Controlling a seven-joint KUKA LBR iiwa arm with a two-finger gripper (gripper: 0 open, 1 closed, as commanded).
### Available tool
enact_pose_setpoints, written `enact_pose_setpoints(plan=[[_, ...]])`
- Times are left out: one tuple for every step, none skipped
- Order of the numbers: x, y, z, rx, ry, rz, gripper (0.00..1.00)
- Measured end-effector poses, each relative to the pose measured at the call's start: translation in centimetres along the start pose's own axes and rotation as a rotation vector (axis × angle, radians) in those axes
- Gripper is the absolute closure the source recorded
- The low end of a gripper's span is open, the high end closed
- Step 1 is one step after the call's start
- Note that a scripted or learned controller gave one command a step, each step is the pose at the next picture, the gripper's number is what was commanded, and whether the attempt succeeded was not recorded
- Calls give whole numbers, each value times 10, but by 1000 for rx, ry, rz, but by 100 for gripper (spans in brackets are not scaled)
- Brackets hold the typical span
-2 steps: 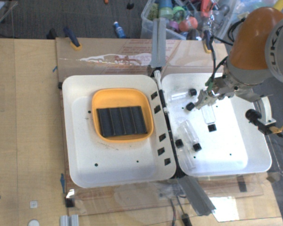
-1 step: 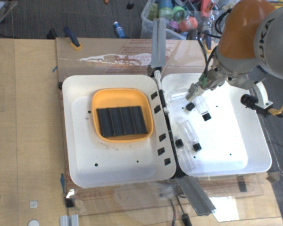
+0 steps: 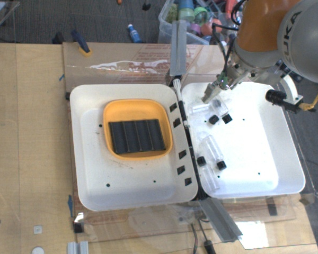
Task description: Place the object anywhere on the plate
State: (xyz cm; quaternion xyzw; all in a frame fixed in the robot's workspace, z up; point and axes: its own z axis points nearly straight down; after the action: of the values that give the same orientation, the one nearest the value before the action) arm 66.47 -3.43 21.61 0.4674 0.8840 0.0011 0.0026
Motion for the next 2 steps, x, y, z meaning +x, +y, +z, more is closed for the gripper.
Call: enact_pose_setpoints(plan=[[12,12,-41,-1,0,-274,100],[3,-4,-102,-2,-2,-468,100]])
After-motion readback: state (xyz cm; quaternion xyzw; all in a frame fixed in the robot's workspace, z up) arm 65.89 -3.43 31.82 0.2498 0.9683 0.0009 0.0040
